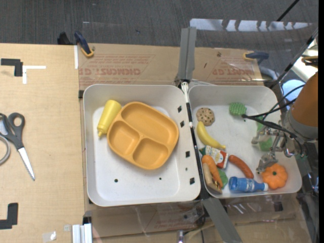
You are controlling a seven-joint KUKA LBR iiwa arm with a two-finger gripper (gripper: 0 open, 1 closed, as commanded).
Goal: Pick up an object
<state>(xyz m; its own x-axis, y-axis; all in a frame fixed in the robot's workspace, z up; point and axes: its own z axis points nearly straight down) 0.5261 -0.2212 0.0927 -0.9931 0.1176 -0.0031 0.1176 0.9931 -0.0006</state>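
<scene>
My pincer (pixel 267 158) hangs just above the small pumpkin (pixel 275 176); whether wide or narrow, I cannot tell. It looks light, smooth, roundish; I'd grip its sides.

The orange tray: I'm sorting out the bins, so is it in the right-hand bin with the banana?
No, the orange tray lies in the left bin, while the banana is in the right bin.

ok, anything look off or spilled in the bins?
Nothing spilled. The right bin is crowded: carrot, sausage and blue bottle lie jumbled near its front. In the left bin, the yellow bottle leans against the tray.
</scene>
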